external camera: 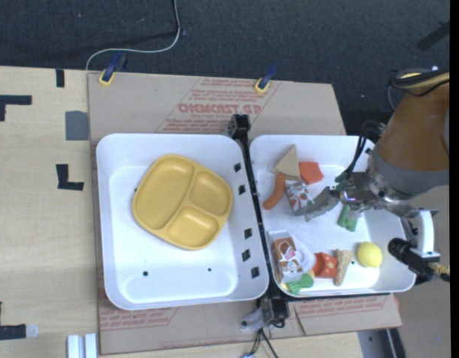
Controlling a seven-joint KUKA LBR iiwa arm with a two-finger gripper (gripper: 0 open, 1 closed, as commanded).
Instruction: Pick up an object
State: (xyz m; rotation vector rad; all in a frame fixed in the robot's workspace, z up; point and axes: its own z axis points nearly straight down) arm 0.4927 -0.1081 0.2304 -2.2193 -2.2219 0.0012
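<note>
Tool [317, 207] reaches leftward, low over right bin [393, 278].

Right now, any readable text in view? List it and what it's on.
"CHEMCAST GP", red print on the cardboard sheet under the bins; it repeats faintly along the sheet's edges, too blurred to read there.
Snack packets in the right bin: printing too small to read.

Single fixed overhead view, slanted down on both white bins [110, 222].
</note>
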